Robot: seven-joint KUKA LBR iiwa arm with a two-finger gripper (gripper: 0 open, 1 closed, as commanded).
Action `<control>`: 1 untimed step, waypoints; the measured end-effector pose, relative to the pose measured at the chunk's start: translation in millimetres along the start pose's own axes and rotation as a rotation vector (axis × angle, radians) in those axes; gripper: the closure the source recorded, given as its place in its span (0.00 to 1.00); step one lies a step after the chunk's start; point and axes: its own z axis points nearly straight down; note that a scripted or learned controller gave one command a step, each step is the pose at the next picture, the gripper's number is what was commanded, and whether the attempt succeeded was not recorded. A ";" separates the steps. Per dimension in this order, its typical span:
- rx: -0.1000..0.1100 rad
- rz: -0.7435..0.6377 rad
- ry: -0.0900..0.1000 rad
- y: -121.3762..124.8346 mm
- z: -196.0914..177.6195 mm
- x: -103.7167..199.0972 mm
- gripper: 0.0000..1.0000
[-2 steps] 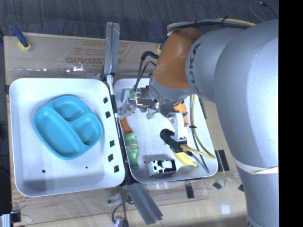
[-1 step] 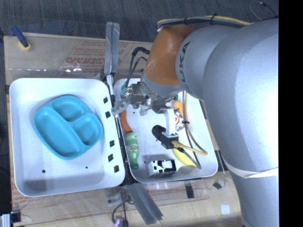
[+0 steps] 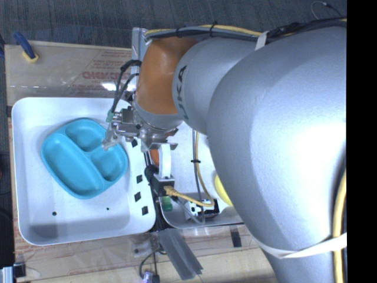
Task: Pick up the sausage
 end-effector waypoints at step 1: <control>0.002 0.047 0.000 7.8 1.8 -95.2 0.00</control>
